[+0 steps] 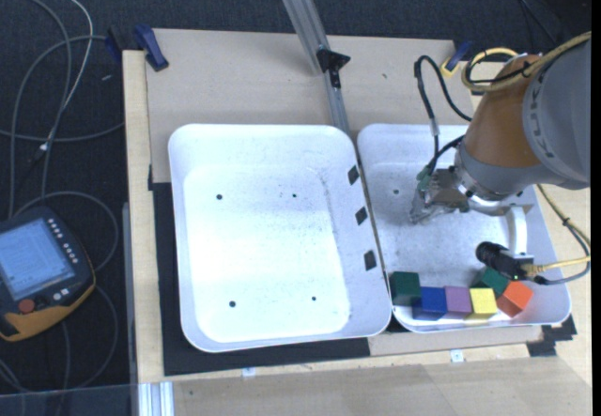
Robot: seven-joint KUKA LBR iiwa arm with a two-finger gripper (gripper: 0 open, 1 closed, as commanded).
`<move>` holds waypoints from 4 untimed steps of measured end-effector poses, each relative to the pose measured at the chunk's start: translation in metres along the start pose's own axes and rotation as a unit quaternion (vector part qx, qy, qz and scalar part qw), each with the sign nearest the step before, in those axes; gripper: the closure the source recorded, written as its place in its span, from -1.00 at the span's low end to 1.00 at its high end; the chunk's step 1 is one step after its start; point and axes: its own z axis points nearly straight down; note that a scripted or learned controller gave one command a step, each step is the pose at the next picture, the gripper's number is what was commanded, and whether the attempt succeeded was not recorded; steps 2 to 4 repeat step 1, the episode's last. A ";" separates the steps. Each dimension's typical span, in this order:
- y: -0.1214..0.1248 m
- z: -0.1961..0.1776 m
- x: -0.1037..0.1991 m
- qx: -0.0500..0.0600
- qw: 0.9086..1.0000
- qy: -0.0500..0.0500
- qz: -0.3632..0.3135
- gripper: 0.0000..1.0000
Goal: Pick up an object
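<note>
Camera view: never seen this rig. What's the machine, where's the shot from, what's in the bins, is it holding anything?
It is one picture, taken by a fixed camera above the bench, looking down at a slant. The grey and orange machine coming in from the right is a robot arm. At its end is a gripper with two fingers, here low over the floor of the right bin. Whether the fingers are open or shut is too small to tell, and I see nothing between them.

Two shallow white bins sit side by side. The left bin shows just dark specks and a few dots. Along the near edge of the right bin lie five blocks in a row: green, blue, purple, yellow and orange. They are well apart from the gripper.

On the floor at left lies a handheld controller with a screen.
</note>
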 end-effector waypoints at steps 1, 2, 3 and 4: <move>0.033 -0.148 0.021 -0.004 1.000 -0.001 -0.001 1.00; 0.033 -0.148 0.021 -0.004 1.000 -0.001 -0.001 1.00; 0.033 -0.148 0.021 -0.004 1.000 -0.001 -0.001 1.00; 0.033 -0.148 0.021 -0.004 1.000 -0.001 -0.001 1.00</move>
